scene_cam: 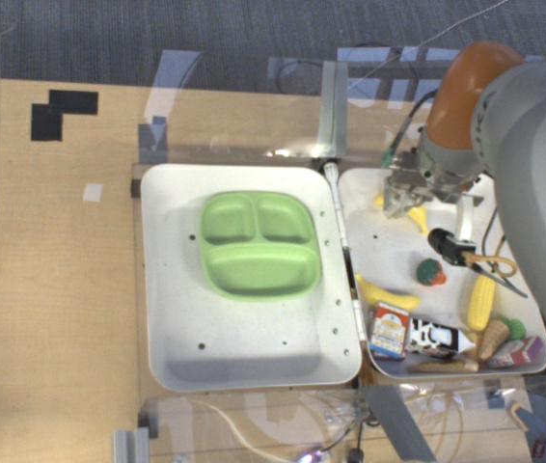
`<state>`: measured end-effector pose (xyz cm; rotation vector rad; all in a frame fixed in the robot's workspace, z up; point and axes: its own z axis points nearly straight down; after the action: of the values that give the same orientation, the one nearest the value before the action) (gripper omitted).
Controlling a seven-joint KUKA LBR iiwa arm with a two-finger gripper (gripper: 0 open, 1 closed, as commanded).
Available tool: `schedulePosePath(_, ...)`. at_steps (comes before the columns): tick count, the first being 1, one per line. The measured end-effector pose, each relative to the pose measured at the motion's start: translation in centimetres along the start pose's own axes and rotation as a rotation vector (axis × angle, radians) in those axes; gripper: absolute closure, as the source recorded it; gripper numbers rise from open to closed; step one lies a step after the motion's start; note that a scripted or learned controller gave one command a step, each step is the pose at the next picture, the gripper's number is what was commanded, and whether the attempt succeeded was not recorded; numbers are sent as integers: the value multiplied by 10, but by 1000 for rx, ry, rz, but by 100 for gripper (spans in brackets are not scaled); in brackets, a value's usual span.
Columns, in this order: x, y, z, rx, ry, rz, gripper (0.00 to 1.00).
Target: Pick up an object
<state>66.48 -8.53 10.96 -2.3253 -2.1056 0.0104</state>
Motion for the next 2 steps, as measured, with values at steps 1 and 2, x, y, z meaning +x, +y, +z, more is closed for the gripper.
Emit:
schedulePosePath(1, -34, -67, 19, -22, 0, -125, 100)
schedulePosePath(2, -36, -66, 19, -23, -1, -123, 0)
